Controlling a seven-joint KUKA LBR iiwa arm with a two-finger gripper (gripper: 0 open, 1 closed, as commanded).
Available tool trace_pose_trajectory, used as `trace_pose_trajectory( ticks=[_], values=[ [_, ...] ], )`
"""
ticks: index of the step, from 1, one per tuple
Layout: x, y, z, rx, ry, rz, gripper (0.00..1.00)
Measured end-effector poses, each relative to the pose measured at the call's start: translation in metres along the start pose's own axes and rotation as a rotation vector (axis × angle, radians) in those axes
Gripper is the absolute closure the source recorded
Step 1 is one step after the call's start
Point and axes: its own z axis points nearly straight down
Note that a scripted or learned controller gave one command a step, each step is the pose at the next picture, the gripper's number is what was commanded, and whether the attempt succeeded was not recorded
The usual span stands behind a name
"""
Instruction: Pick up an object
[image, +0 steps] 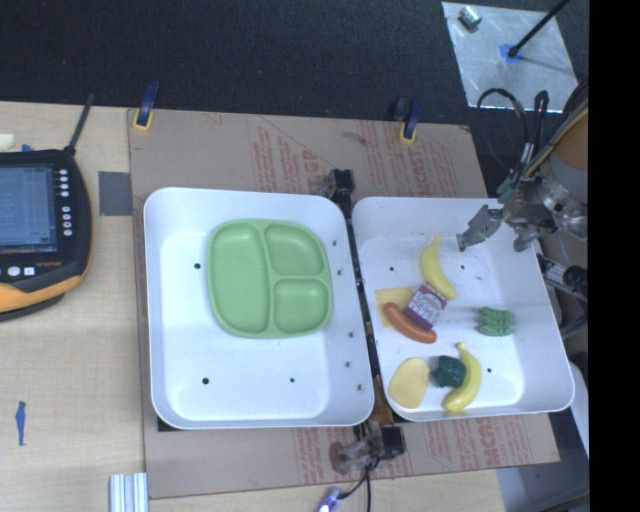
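Note:
The right bin (520, 395) holds several toy foods. A yellow banana (434, 266) lies near its middle, with a purple packet (426, 305) and a red sausage (410, 323) just below it. A green leafy piece (494, 321) sits to the right. At the front lie a pale yellow round piece (408, 381), a dark green broccoli (448, 373) and a second banana (465, 380). My gripper (498, 230) hangs over the bin's far right corner, open, with nothing between its fingers.
The left bin (180, 380) holds a green divided plate (269, 277). A teach pendant (35, 225) lies on the bench at the far left. Clamps hold the cardboard underlay at the back. Cables hang beside the arm at the upper right.

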Motion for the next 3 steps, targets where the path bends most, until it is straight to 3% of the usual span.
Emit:
trace_pose_trajectory(
  ticks=[1,2,3],
  values=[
    [0.047,0.023,0.132,0.003,0.000,-0.002,0.00],
    [0.023,0.060,0.130,-0.002,0.001,0.000,0.00],
    [0.022,0.060,0.119,-0.001,0.001,-0.003,1.00]
  ],
)
